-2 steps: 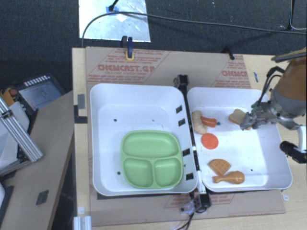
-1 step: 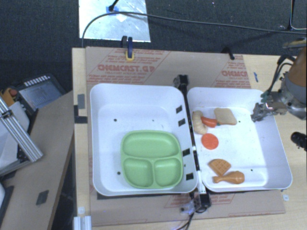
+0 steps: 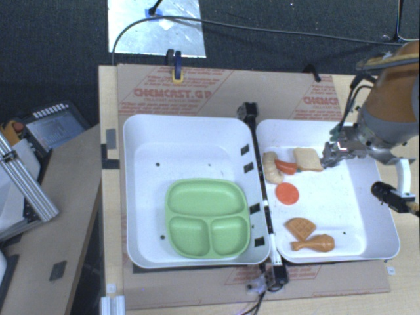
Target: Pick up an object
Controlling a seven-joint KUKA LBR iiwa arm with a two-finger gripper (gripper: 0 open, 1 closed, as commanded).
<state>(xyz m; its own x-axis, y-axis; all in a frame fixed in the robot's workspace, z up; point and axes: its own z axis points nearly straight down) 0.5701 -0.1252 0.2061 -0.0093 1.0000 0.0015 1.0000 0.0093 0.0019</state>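
The right bin (image 3: 374, 195) holds toy food. A tan bread slice (image 3: 307, 159) lies near the back, a pale piece (image 3: 270, 168) and a red-orange piece (image 3: 285, 166) sit beside it at the left. A red-orange disc (image 3: 287, 193) rests mid-bin. A waffle-like piece (image 3: 300, 228) and a tan drumstick (image 3: 315, 243) lie near the front. My gripper (image 3: 330, 155) hangs at the right end of the bread slice, low over the bin, with the orange-banded arm (image 3: 392, 104) above it.
The left bin (image 3: 151, 143) holds a green divided plate (image 3: 207, 216). A black clip divider (image 3: 252, 156) runs between the bins. Cardboard (image 3: 197, 87) lies under both bins, with cables and a foil sheet (image 3: 157, 15) behind.
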